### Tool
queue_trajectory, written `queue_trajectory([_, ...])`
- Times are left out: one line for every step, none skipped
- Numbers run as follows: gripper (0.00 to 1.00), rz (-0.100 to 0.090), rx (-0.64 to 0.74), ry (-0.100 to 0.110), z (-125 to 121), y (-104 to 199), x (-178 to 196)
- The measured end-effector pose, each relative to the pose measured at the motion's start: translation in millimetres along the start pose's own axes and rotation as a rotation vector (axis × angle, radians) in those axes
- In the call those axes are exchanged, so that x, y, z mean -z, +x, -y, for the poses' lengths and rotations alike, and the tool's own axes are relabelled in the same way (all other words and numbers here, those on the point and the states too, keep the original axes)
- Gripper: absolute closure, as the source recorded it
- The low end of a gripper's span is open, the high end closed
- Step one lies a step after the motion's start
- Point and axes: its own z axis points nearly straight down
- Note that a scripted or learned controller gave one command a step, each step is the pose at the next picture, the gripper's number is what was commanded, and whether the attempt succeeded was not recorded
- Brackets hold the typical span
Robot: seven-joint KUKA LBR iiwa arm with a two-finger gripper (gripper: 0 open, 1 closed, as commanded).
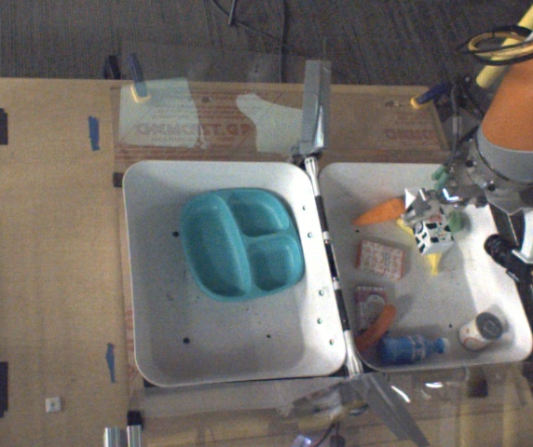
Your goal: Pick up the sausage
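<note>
The sausage [376,326] is a short orange-red link lying slantwise near the front left corner of the right bin [453,296], close to the bin's left wall. My gripper [431,223] hovers over the back middle of that bin, well behind the sausage and to its right. A black-and-white checkered piece [434,236] sits right at the gripper, and a yellow item [434,264] pokes out just below it. Nothing of the sausage is near the gripper.
Also in the right bin are an orange carrot [379,214], a square waffle-like piece [380,259], a small packet [369,300], a blue bottle [412,348] and a round cup [484,329]. The left bin [155,324] holds a teal divided plate [241,243].
</note>
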Motion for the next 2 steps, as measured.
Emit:
queue_trajectory([1.00, 0.003, -0.036, -0.014, 48, 19, -97])
queue_trajectory([1.00, -0.001, 0.091, 0.000, -23, 50, -20])
